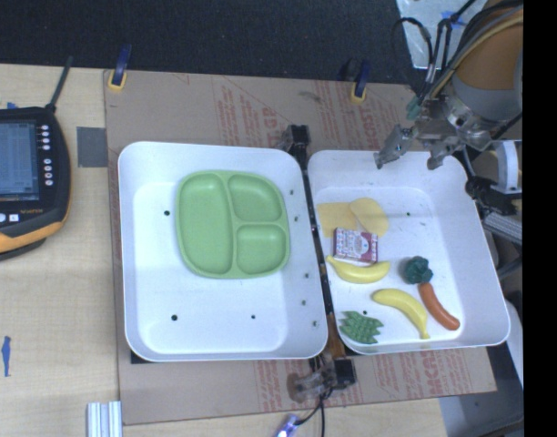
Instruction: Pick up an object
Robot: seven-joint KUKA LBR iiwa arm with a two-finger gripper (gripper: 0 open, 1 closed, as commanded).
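gripper (408, 157): held above the far rim of the right bin (474, 235), fingers spread apart, nothing between them. candidate objects, all lying untouched in that bin: two bananas (359, 269) (401, 308), carrot (436, 306), small box (355, 244). nothing lifted; approach, grasp and lift are judged outstanding

Right bin (460, 208) holds banana (403, 308), carrot (433, 300), red carton (355, 244), yellow wedge (359, 271), lying flat.

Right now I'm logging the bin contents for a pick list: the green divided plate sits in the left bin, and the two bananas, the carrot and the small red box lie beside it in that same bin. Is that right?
Not quite. The green divided plate does sit in the left bin, but the two bananas, the carrot and the small red box lie in the right bin, as the camera view shows.
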